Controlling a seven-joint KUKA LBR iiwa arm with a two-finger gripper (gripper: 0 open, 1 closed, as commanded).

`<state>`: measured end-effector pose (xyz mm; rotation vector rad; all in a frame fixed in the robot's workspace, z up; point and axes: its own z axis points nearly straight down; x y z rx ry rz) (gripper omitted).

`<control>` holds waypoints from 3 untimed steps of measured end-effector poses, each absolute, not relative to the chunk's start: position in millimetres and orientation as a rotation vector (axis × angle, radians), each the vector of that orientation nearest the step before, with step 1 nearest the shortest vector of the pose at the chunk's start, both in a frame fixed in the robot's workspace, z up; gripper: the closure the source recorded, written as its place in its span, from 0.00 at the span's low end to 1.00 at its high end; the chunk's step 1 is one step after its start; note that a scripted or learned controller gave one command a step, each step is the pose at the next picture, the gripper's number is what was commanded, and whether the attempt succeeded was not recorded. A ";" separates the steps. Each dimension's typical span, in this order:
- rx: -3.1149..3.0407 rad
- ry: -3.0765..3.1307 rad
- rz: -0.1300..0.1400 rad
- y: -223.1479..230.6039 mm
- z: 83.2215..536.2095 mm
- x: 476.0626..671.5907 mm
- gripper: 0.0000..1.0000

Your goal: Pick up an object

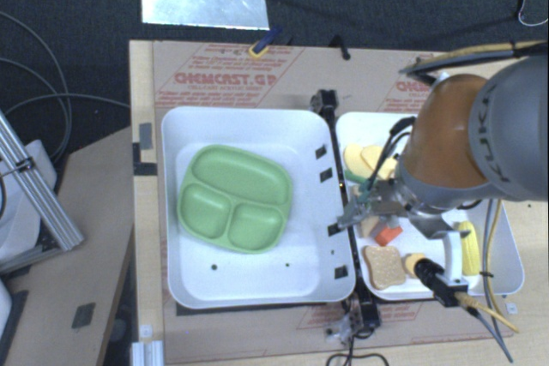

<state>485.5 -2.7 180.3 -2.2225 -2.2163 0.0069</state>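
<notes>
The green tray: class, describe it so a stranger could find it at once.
Look in the left white bin. The green tray lies there alone, tilted, rounded and split into three compartments; the small food pieces all sit in the right bin.

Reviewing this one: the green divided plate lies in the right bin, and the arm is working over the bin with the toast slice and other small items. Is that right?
Not quite. The camera view shows the green divided plate lying in the left bin, not the right one. The rest holds: the arm is over the right bin, which has the toast slice and other small items.
</notes>
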 end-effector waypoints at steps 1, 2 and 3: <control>-2.194 -2.236 -0.027 -31.9 147.5 490.2 0.00; -2.204 -2.239 -0.011 62.1 186.3 487.4 0.00; -2.215 -2.231 -0.007 55.1 195.2 488.4 1.00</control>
